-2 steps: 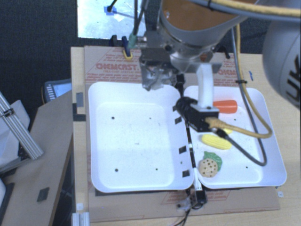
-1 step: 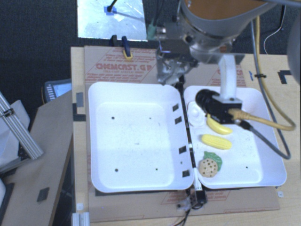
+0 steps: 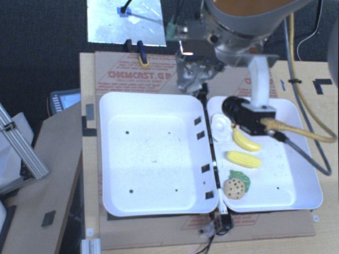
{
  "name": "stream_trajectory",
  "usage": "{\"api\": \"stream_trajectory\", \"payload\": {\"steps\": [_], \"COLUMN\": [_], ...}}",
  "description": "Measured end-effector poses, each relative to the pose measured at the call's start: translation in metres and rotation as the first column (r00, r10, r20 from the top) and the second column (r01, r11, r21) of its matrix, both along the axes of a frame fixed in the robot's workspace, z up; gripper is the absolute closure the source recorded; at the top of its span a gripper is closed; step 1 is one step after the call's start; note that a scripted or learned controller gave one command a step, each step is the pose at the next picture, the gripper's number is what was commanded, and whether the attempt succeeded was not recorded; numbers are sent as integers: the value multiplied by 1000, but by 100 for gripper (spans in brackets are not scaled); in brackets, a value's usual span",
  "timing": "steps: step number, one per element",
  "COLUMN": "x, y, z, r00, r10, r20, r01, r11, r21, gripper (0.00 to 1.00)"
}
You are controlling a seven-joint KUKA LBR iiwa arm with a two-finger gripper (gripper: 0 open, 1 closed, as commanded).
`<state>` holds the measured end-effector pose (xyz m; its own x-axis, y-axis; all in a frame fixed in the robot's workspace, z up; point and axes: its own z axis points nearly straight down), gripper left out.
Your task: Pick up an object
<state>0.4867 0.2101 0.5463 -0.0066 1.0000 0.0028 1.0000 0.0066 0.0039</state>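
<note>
Gripper [image 3: 194, 81] seen at far edge between two bins, above cardboard; grip state cannot be told. Right bin [image 3: 296, 194] holds white object [image 3: 221, 125], two bananas [image 3: 247, 141] [image 3: 244, 159], cookie [image 3: 234, 188]. Left bin [image 3: 106, 157] alongside.

Brown cardboard sheet [image 3: 135, 74] beneath the bins: "CHEMCAST. G P" printed in red capitals, read upside-up along the far edge.

Hand [image 3: 197, 82] blurred; arm [image 3: 249, 4] cut off above, seemingly.
</note>
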Motion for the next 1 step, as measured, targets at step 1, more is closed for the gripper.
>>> {"api": "stream_trajectory", "payload": {"steps": [1], "x": [0], "y": [0], "z": [11], "r00": [1000], "r10": [4], "r20": [1], "r01": [-4], "r11": [1000], "r21": [1], "gripper": [100]}}
